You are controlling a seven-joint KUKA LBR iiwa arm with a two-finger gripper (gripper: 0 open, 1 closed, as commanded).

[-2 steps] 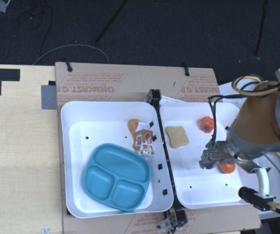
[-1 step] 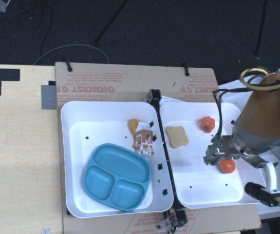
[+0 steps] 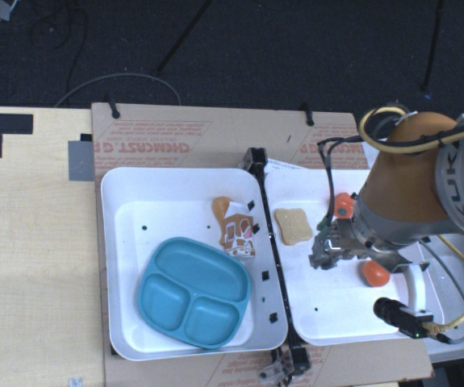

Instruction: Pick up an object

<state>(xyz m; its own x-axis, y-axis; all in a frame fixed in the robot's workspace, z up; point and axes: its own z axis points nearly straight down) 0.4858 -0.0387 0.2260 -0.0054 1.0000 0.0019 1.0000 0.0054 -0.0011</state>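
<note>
Toast slice (image 3: 293, 226) just left of gripper (image 3: 326, 255)

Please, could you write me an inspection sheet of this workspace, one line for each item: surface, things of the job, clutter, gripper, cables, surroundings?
Surface: two white bins side by side, left bin and right bin, on a cardboard sheet over a pale bench.
Job's things: left bin holds a blue divided plate and a small patterned packet; right bin holds a tan bread-like slice and an orange item.
Clutter: nothing seen.
Gripper: gripper low over the right bin; open or shut cannot be told.
Cables: yellow and black cables loop at the arm.
Surroundings: dark floor behind.
</note>
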